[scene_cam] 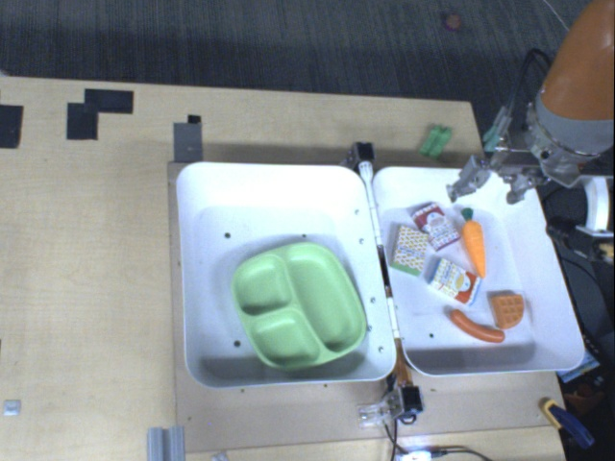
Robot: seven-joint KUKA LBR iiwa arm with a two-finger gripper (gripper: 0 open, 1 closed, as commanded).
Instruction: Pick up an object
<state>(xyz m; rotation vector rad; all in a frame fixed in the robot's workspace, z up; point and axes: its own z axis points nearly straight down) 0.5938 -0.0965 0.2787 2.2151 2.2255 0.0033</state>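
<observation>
Left bin [207, 185]: holds a green three-compartment plate [298, 303], lying flat toward the near side. Not a likely pick target; its broad, low rim offers little for a two-finger grasp.

Right bin [548, 257]: holds the candidate objects, grouped centrally. Left to right: a patterned small carton [409, 249], a red-and-white packet [435, 225] just beyond it on the far side, a second small carton [452, 280] nearer, a toy carrot [474, 245], a toy sausage [477, 327] on the near side, and an orange waffle-shaped piece [507, 309] at the right.

End effector [492, 179]: hovers above the far edge of the right bin, fingers spread apart and holding nothing. It stands beyond the cluster, not over any one object.

Risks noted:
- The cartons, packet and carrot lie close together, some apparently touching; a descent between them may clamp two items or push one aside.
- The cartons lie flat (thin profile), so fingers may close above them and miss.
- The carrot and sausage are rounded and could roll or squirt out under closure.
- A descent from the present position would likely land on the bin's far wall rather than an object.

A green item [435, 140] lies on the worktop [86, 257] beyond the bins, out of play.
</observation>
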